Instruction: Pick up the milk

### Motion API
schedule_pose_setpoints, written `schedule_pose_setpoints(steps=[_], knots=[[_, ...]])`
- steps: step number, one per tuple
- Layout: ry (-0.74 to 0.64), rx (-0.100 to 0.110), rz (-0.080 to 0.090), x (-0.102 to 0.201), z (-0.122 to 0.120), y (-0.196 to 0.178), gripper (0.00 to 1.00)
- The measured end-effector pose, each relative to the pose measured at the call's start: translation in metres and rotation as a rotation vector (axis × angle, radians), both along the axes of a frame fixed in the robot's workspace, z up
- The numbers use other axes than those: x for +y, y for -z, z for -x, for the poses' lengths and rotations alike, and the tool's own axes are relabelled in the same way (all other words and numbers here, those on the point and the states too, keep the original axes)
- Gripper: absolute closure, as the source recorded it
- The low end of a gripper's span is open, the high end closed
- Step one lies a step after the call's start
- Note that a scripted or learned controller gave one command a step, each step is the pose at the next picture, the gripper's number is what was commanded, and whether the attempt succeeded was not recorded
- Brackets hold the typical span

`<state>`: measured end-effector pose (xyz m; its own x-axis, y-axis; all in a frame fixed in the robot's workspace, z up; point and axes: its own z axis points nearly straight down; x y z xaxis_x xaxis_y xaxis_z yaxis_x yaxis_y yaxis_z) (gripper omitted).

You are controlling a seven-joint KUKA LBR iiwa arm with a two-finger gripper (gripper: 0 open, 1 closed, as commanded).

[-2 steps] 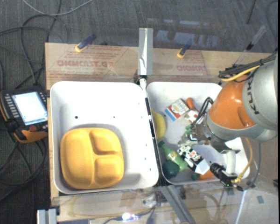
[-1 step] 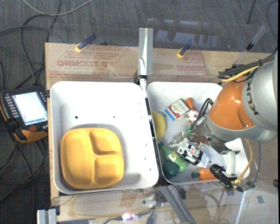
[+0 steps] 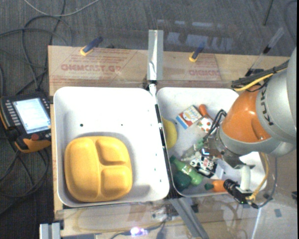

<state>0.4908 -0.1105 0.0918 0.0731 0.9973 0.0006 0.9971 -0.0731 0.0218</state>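
Milk [image 3: 189, 116]: a small red-and-white carton was seen lying near the far wall of the right bin [image 3: 224, 91], beside an orange piece.
Gripper [image 3: 203, 162]: it was seen low over the clutter at the middle of the right bin, nearer the front wall than the carton; whether it was apart or together could not be told.
Neighbours: a yellow item [image 3: 170, 132] was seen at the left wall, green items [image 3: 185, 176] at the front-left corner.
Left bin [image 3: 89, 96]: a yellow tray [image 3: 98, 168] was seen at its front-left.
Step judged: an approach; nothing was seen to be held.
Advice: the gripper should be carried toward the far wall, centred over the carton, and lowered across its narrow sides, clear of the orange piece.
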Motion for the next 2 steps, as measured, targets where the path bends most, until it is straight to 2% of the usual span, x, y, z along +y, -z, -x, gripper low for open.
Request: schedule_pose_setpoints(steps=[1, 2], knots=[[0.000, 0.001, 0.000, 0.000, 0.000, -0.009, 1.00], [-0.098, 0.027, 0.000, 0.068, 0.008, -0.090, 1.00]])
